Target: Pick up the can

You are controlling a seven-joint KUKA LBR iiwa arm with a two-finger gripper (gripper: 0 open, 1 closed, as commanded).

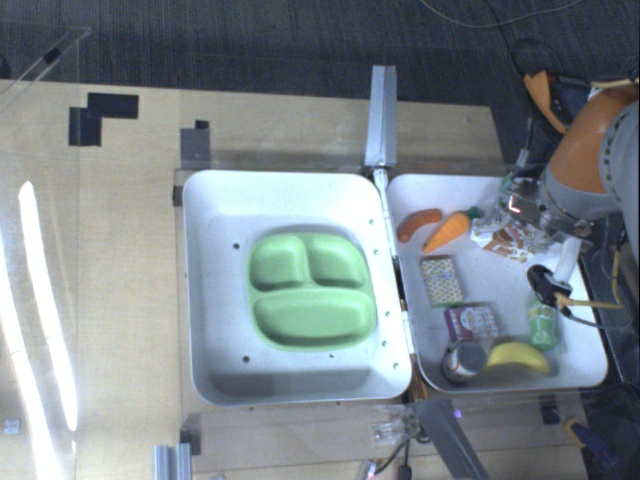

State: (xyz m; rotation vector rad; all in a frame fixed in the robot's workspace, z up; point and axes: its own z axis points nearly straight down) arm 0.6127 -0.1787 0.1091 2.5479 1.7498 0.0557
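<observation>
In the frame's lower right, the can sits beside the banana, not yet picked; our end effector hangs at the upper right, spread or pressed together we cannot tell.

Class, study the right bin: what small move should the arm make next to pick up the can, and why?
Probably carry the gripper across to hover above the can, in the near left corner of the right bin. The gripper is by the far right side, near a crumpled wrapper, well apart from the can, which sits beside the banana.
</observation>
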